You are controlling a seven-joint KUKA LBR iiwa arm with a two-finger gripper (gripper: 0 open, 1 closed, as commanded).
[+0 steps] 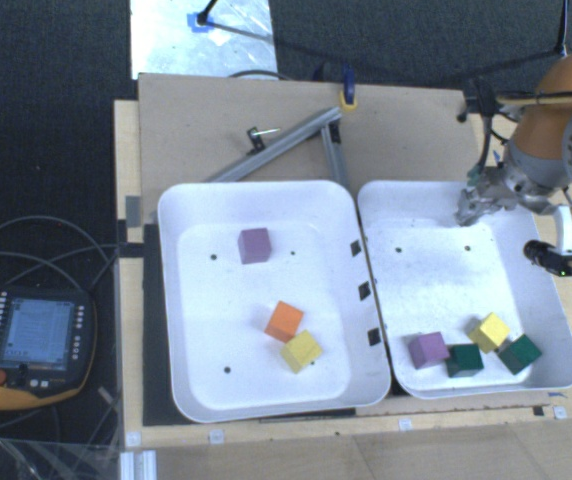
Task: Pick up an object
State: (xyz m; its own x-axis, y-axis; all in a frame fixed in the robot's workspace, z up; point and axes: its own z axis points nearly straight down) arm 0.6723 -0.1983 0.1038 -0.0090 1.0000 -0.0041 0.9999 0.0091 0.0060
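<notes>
My gripper (473, 206) hangs over the far right corner of the right bin (446, 268), small and dark, with nothing visible between its fingers. Along that bin's near edge lie a purple block (428, 348), a dark green block (464, 359), a yellow block (489, 331) and another green block (519, 352). The left bin (196, 298) holds a purple cube (254, 245) toward the back, plus an orange cube (284, 320) touching a yellow cube (301, 350) near the middle front.
A grey metal bar (276, 143) lies at a slant on the cardboard behind the bins. A teach pendant (31, 343) with its cable rests on the floor at the left. The arm's orange band (566, 78) stands at the upper right.
</notes>
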